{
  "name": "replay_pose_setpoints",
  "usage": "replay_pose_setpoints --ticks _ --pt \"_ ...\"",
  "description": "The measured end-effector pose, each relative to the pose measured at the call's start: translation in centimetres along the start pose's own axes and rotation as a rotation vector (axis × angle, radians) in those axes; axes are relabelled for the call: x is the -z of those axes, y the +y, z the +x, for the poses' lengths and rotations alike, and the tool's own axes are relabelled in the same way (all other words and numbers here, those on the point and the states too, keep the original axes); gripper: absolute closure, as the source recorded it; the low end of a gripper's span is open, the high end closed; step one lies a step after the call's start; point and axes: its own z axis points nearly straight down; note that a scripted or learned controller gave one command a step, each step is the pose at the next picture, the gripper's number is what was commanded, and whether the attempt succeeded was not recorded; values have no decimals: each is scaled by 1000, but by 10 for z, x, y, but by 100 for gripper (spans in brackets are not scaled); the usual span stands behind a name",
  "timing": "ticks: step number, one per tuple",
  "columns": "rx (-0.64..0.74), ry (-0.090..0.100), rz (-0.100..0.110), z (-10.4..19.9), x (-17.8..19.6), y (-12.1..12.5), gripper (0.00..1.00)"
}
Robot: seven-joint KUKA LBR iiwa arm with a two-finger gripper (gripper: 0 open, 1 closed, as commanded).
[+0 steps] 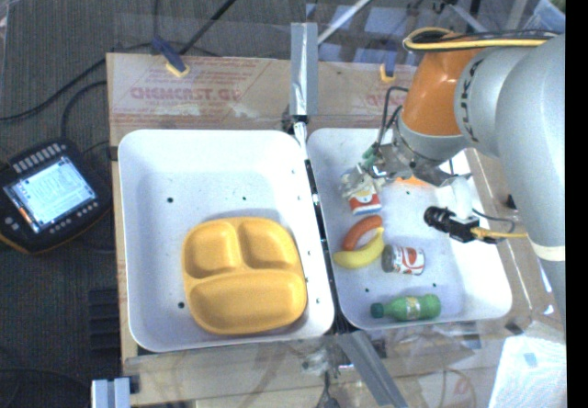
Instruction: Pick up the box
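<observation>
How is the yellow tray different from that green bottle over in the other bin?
The yellow tray is broad, flat and split into three compartments; the green bottle is slim and lies on its side. The tray lies in the left bin, the bottle in the right bin beside other small things. Both rest on a white bin floor.

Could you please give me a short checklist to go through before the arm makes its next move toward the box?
1. Box in view: ok. A small red and white box lies in the right bin.
2. Gripper placement: ok. The gripper is low over the bin, just above the box's far end.
3. Finger state: cannot tell.
4. Box held: not ok. Nothing shows it between the fingers.
5. Crowding: not ok. A hot dog and a banana lie right beside the box on its near side.
6. Other bin: ok. The yellow tray in the left bin lies apart from the arm.
</observation>
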Motion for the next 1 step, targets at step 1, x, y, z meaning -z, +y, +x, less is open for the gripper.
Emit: replay_pose_setpoints --ticks 1 --pt "108 -3 -1 30 117 48 100"
